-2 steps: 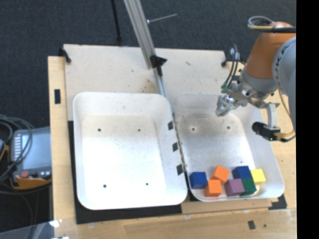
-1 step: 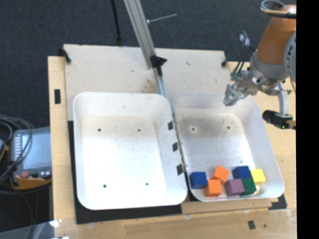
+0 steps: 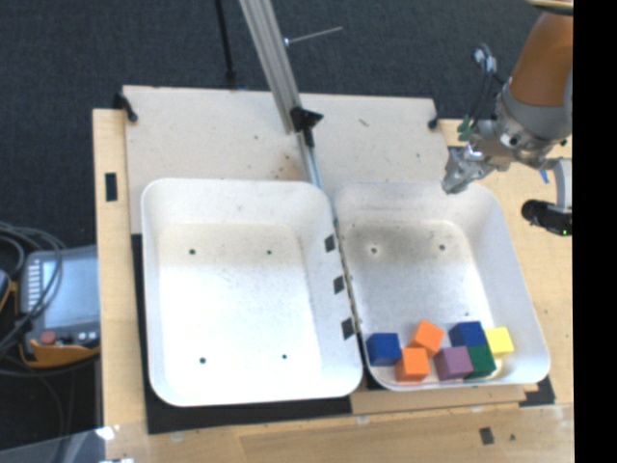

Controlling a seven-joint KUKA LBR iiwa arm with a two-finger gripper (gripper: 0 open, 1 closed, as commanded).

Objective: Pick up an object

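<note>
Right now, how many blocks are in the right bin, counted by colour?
Blue blocks: 2 (the other)
Orange blocks: 2 (the other)
Purple block: 1
Green block: 1
Yellow block: 1
Total: 7, all clustered at the near end of the right bin.

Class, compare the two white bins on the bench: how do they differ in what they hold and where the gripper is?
The right bin holds a cluster of coloured blocks at its near edge; the left bin has none. The gripper hangs at the right bin's far corner, well away from the left bin. Both are shallow, white, speckled with dark marks, and sit side by side.
</note>
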